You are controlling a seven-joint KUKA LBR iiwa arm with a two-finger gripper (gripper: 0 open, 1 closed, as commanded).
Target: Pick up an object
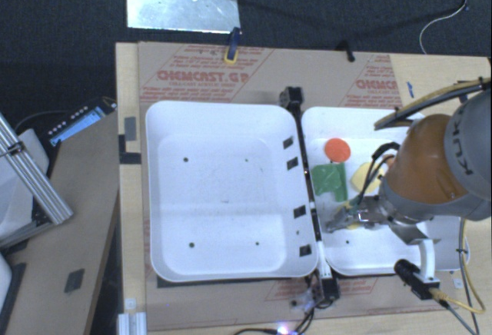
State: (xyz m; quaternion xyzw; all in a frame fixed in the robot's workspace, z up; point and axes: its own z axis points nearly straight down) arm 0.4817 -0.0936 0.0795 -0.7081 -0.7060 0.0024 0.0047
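Camera view: end effector (338, 221) (grip state unclear) beside green block (330, 180), orange ball (337, 149).

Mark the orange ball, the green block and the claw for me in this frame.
orange ball (337, 149): camera view, middle of its top.
green block (330, 180): camera view, middle of its upper face.
claw (337, 223): camera view, at its tips, low in the right bin.
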